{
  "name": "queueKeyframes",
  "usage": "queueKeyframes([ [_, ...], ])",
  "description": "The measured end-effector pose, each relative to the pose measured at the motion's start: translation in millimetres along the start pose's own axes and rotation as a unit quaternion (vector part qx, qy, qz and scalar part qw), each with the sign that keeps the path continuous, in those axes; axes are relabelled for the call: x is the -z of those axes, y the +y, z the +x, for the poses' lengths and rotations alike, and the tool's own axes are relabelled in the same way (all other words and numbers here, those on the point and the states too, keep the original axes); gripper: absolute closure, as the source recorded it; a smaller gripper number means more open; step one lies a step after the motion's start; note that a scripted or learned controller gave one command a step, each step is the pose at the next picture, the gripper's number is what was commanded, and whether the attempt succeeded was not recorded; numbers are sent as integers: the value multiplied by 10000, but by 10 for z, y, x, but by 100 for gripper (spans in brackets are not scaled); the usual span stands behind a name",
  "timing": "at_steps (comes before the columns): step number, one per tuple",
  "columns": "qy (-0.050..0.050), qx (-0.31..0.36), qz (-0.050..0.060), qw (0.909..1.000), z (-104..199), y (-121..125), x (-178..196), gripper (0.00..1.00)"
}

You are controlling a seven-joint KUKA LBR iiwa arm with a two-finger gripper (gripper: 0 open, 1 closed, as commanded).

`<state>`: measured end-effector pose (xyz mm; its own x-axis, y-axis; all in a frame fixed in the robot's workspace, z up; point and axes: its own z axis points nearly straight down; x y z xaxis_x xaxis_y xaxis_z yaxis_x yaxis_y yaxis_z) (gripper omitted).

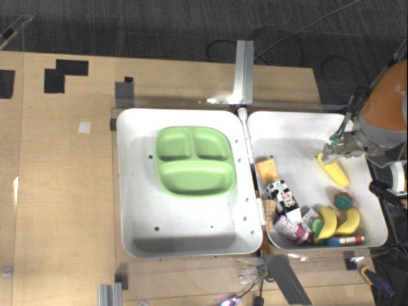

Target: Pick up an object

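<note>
Although the gripper [336,146] was poised at the upper end of the yellow object [335,171] in the right bin [280,127], its fingers' state could not be told, and a slip off that narrow tip was judged likely.

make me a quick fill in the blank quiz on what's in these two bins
1. The green divided plate lies in the ____ bin.
2. The gripper is over the ____ bin, beside a yellow object.
3. The plate has ____ compartments.
4. The red marker lies along the right bin's ____ edge.

Missing words: left; right; three; near (bottom)
</note>
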<state>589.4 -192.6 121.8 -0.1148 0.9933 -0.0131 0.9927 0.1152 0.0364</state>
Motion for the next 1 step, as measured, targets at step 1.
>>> queueKeyframes([
  [1,49,-566,154,9983,610,-524,994,100],
])
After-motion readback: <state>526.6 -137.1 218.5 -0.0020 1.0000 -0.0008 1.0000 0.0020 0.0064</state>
